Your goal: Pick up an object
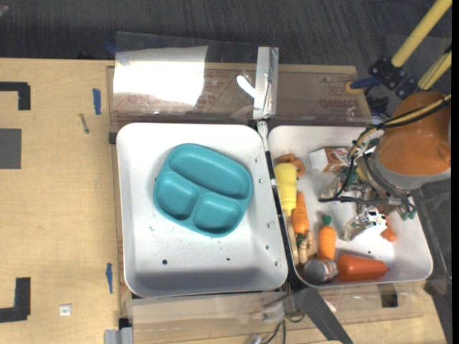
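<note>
The arm's orange band (416,142) hangs over the right part of the right bin (416,260). Below it, dark gripper parts and cables (362,192) reach down into the bin, just above a small white and red piece (373,219). Left of them lie a yellow toy (287,185), a thin carrot (300,217) and a stubby carrot (327,239). At the bin's front lie a large orange-red toy vegetable (362,266) and a grey-brown toy (319,269). I see nothing lifted off the bin floor.
The left bin (136,249) holds a teal divided plate (203,188). A printed packet (330,158) and a brown toy (287,160) sit at the right bin's back. Clear plastic sheets (161,81) stand behind the bins. A yellow pole (427,24) crosses the top right.
</note>
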Controlling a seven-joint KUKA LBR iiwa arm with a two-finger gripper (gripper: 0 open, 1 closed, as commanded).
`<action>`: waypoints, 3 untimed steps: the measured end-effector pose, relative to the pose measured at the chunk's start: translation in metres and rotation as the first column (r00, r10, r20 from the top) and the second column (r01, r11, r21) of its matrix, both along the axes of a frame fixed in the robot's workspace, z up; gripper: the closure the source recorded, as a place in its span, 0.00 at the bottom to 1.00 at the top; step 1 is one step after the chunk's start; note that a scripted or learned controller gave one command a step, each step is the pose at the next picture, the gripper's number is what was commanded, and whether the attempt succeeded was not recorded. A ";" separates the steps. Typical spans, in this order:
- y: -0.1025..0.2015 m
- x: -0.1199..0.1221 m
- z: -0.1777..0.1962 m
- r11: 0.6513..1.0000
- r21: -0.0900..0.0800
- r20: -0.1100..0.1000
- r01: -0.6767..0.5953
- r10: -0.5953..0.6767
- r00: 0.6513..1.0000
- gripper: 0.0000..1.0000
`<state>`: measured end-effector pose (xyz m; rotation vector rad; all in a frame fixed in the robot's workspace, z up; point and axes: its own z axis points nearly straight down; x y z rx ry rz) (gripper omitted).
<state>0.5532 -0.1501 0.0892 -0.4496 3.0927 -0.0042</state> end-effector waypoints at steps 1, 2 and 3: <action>0.037 -0.044 0.001 0.991 -0.003 -0.001 -0.134 0.134 0.991 0.00; 0.054 -0.055 0.001 0.996 -0.006 0.003 -0.085 0.085 0.996 0.00; 0.056 -0.051 0.014 0.996 -0.006 0.016 -0.088 0.088 0.996 1.00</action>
